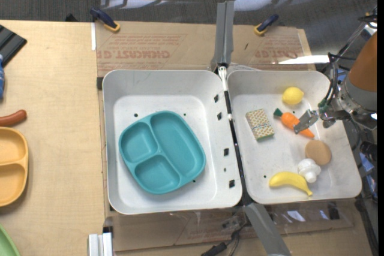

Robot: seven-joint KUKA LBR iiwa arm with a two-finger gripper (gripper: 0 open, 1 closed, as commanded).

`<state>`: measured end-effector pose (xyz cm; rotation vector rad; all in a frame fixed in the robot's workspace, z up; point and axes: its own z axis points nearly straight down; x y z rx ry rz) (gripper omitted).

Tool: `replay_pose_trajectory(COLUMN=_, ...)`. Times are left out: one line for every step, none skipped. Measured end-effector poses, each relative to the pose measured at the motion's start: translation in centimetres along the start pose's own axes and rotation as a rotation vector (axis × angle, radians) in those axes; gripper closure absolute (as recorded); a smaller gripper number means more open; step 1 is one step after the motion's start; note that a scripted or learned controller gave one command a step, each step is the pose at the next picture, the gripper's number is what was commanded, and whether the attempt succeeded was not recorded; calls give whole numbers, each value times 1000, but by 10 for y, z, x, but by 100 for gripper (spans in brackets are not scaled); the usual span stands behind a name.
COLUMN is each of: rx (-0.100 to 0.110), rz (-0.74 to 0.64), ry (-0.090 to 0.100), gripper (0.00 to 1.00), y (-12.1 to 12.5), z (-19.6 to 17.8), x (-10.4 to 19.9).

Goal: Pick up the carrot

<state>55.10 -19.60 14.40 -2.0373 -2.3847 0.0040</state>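
Note:
The carrot [290, 121], orange with a green top, lies in the right bin [264, 174], pointing down and to the right. My gripper [307, 122] reaches in from the right and sits low over the carrot's middle, hiding that part. Orange shows on both sides of the gripper: the thick end to its left and the tip [309, 133] just below it. The carrot rests on the bin floor.
Around the carrot in the right bin are a lemon [293, 96], a speckled sponge block [260, 124], a brown potato [318, 152], a white mushroom [309, 169] and a banana [290, 181]. The left bin [120, 99] holds a teal divided plate [161, 151].

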Motion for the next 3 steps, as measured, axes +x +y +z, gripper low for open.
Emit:
replay_pose_trajectory(rx=-2, rz=362, ry=-2, gripper=0, y=43, z=54, x=2)
replay_pose_trajectory(rx=3, rz=359, ry=-2, gripper=100, y=42, z=47, x=2)
replay_pose_trajectory(rx=-2, rz=139, ry=-2, gripper=100, y=61, z=-71, x=79)
